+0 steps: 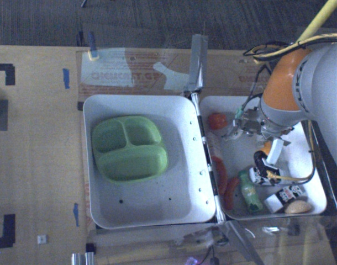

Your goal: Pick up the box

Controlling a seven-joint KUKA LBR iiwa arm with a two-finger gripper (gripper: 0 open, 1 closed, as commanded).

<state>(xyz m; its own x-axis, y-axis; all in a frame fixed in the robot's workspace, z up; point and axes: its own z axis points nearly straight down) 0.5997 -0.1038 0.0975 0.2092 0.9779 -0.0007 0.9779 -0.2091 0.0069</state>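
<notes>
Counter (pixel 36 175): carries both bins, side by side.
Left bin (pixel 157 200): holds the divided plate (pixel 130 148), left of centre.
Right bin (pixel 299 162): round fruit (pixel 216 120) at far left; bottle (pixel 249 192) near; box (pixel 284 196) right of it, in the near right corner.

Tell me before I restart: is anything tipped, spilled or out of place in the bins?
Only the small green plastic bottle lies on its side in the right white bin, next to the long red pepper-like pieces. No spill or damage shows.
</notes>
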